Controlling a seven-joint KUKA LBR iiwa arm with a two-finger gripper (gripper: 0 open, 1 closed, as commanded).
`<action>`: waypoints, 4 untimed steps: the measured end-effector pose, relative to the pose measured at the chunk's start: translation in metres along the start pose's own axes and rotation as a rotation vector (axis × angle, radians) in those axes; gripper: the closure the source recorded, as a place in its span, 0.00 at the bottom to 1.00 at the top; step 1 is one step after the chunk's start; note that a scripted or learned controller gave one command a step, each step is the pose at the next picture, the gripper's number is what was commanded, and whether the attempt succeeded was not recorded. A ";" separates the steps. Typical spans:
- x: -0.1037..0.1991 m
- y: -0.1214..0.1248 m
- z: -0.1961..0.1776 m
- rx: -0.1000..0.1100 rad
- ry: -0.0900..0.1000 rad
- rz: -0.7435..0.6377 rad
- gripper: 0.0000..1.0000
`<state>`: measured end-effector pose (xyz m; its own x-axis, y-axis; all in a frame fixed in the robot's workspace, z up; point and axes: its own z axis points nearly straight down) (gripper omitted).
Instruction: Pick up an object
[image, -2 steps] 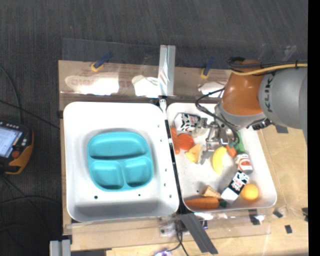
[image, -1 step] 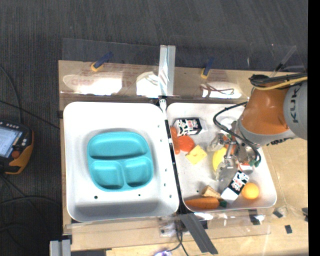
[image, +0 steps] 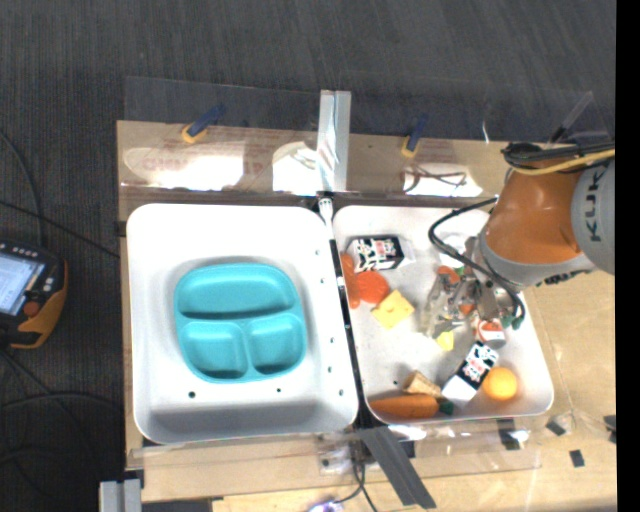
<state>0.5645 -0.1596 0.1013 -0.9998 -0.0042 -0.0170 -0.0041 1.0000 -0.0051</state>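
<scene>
Dark carpet surrounds the bench; my gripper (image: 455, 300) hangs low in the right bin (image: 530, 400), and I can't tell its grip. Nearest is a small yellow block (image: 393, 311) just left, probably light, stiff, best pinched across flat sides.

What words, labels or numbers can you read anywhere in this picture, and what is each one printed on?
"KU": black letters running down the grey arm, cut off by the frame edge.
Black-and-white printed carton in the right bin: print too small to read.
Second black-and-white carton beside the orange ball: also unreadable.
Handheld pendant left of the bench: lit screen, text too blurred.
Teal tray: no markings.
</scene>
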 end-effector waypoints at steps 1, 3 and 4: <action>-0.036 0.016 0.010 0.000 0.007 0.259 1.00; -0.035 0.066 -0.006 -0.002 -0.011 0.089 1.00; -0.051 0.032 0.010 -0.003 0.002 0.098 1.00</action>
<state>0.6156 -0.1278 0.0915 -0.9955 0.0936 -0.0156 0.0936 0.9956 -0.0006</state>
